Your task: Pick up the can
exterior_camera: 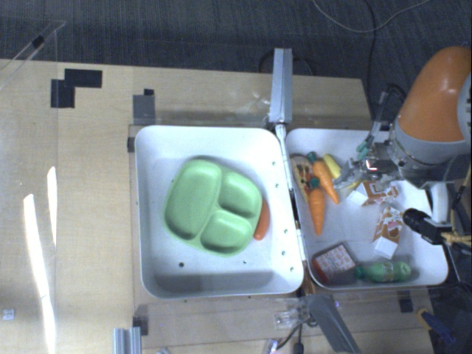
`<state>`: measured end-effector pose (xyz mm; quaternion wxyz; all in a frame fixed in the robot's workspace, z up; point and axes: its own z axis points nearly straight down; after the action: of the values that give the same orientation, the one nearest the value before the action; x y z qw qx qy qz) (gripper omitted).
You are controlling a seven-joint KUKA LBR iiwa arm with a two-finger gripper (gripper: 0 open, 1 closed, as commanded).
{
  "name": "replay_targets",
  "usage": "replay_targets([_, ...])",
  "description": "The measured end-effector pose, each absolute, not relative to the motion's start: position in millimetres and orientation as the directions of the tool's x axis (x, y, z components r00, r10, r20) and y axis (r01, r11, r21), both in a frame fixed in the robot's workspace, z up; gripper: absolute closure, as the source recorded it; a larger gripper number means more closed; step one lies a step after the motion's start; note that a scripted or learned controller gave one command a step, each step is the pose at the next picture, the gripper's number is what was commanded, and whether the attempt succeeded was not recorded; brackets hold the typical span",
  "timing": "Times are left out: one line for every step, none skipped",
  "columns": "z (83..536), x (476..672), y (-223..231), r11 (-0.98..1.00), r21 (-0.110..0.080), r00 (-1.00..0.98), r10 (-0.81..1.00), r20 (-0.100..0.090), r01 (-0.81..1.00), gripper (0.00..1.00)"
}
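The gripper, jaws too blurred to judge, hangs over the right bin. The can lies flat; its patterned label is unreadable.

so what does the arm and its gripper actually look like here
The arm is grey with a large rounded orange band above the wrist. The gripper is a small dark-and-silver metal assembly with thin dark cables along it.

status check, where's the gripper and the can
Gripper over right bin's upper part, nothing visibly held. Can lying at bin's near edge, untouched. Green bottle right beside it.
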<state>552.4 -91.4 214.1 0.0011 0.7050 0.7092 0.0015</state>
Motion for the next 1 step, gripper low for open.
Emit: replay_targets([222.5, 616.0, -149.8, -0.059, 0.006, 0.059, 0.998, -0.001, 0.998, 0.0])
